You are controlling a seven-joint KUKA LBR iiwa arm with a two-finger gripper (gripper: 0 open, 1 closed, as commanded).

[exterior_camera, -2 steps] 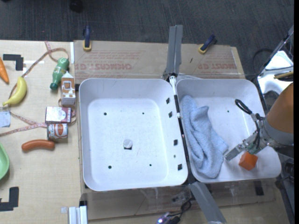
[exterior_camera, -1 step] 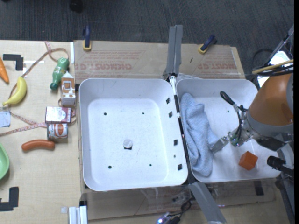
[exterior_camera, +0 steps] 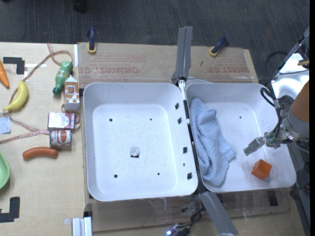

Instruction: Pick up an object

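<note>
Two white bins (exterior_camera: 93,132), speckled with small black marks, sit on a tan bench (exterior_camera: 29,181). A pale blue cloth (exterior_camera: 210,144) and an orange block (exterior_camera: 261,169) lie in the right-hand bin; a yellow banana (exterior_camera: 17,98) lies at far left.

Bright even light, soft shadows, slight blur

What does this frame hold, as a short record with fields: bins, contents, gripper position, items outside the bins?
left bin: small round pale disc
right bin: crumpled light blue cloth along its left side; orange block near its right front
gripper: over the right bin, just above and left of the orange block, nothing between its tips
bench, left of bins: banana, green bottle, sausage, can
</note>
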